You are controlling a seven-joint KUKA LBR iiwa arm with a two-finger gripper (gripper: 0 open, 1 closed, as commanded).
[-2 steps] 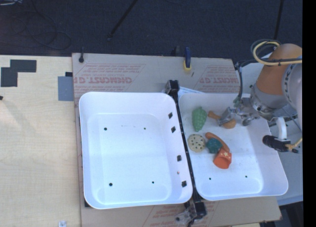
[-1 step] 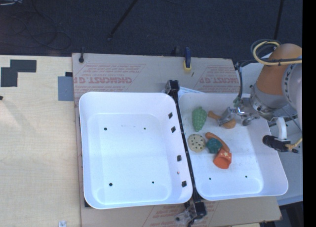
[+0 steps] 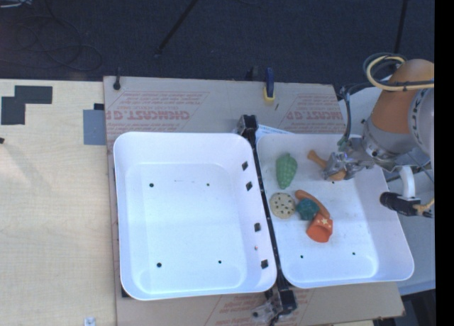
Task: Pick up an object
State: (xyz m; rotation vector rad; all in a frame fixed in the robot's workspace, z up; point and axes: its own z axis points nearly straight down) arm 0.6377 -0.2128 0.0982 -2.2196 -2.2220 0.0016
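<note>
Camera view: slanted look down on two white bins side by side on the counter; arm enters from the right.
Landmark: right bin (image 3: 386,261), holding all the loose items.
Pincer (image 3: 339,166): low over the upper right part of the right bin, right at a small orange piece (image 3: 317,156); its state cannot be told, the tip is too small and blurred.
Step in hand: judged as the reach or grasp attempt on that orange piece; nothing confirms a hold.
Target location: orange piece lies near the back wall of the right bin, just left of the pincer tip, touching or nearly so.
Target look: small, slim, orange-tan, elongated; shape otherwise unclear.
Other items in the right bin: green leafy thing (image 3: 286,169) toward its upper left; round cookie (image 3: 282,205) at its middle left; teal lump (image 3: 307,209) and orange-red cup (image 3: 320,228) near its centre.
Next move calls for: centring on the piece, a firm close, then a straight lift clear of the bin wall.
Left bin (image 3: 128,211): beside the right bin.
</note>
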